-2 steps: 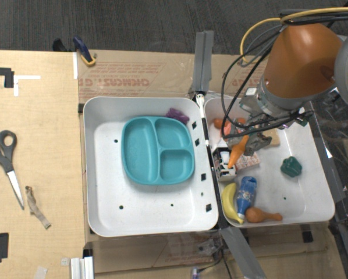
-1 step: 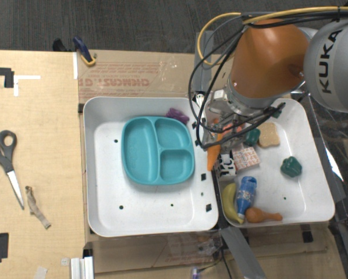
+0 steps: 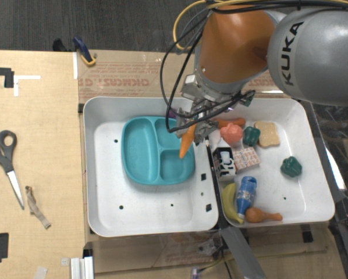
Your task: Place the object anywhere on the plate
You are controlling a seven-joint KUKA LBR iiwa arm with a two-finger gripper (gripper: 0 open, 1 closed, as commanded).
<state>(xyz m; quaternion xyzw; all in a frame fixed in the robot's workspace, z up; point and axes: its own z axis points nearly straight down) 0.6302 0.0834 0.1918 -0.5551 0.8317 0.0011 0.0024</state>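
A teal divided plate (image 3: 153,151) lies in the left bin. An orange carrot (image 3: 186,141) hangs point-down over the plate's right compartment, close to the plate's right rim. My gripper (image 3: 195,122) is directly above it, shut on the carrot's upper end, with the wrist's orange band and cables above. The gripper body hides the carrot's top.
The right bin (image 3: 313,208) holds several items: a pink-red fruit (image 3: 232,133), a bread slice (image 3: 269,135), two green pieces (image 3: 291,167), a wafer block (image 3: 246,158), a blue bottle (image 3: 245,195), a banana (image 3: 229,204) and a drumstick (image 3: 262,215). Scissors (image 3: 7,161) lie on the bench at left.
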